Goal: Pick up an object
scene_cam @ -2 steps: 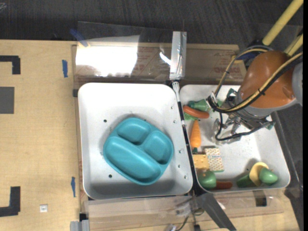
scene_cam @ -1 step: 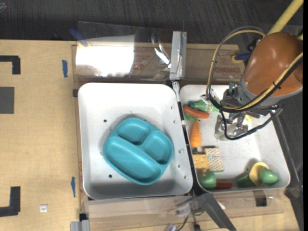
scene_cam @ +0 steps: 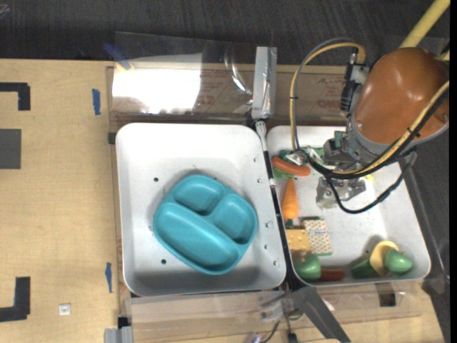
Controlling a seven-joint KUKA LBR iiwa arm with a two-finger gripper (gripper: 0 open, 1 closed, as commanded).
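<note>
Just left of gripper (scene_cam: 337, 191), touching nothing: orange carrot (scene_cam: 290, 200), upright along right bin (scene_cam: 410, 216) wall. Finger spread impossible to tell. Below carrot: patterned packet (scene_cam: 317, 236), green vegetables (scene_cam: 308, 266). Left of carrot, in left bin (scene_cam: 136, 191): teal divided tray (scene_cam: 206, 222).

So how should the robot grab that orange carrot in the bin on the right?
Probably around its middle, coming straight down from above. The carrot lies flat and is long and thin, running up and down the view by the bin's left wall, so the fingers should close across its narrow width.
</note>
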